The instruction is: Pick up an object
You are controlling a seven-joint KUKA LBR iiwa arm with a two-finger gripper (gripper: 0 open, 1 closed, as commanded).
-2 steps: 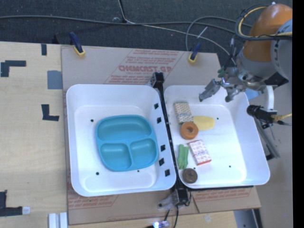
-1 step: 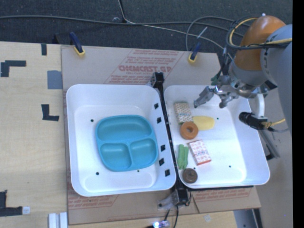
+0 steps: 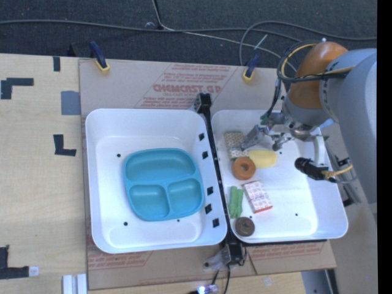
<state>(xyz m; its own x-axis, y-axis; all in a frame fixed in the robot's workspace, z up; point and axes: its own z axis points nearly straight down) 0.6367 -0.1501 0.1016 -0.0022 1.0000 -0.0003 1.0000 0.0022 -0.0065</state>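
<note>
Your gripper (image 3: 264, 136) hangs over the right bin (image 3: 318, 216), jaws apart, nothing between them. The yellow object (image 3: 263, 158) lies just below-left of the fingertips, long axis across the bin, touching the brown ring (image 3: 244, 168).

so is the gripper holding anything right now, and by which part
Nothing is held. The gripper hangs over the right white bin, fingers spread, just above the pale yellow rounded object, with nothing between them.

My view: arm (image 3: 361, 103) cut off at right edge; tool (image 3: 264, 137) fingertips too small and blurred to judge.
</note>
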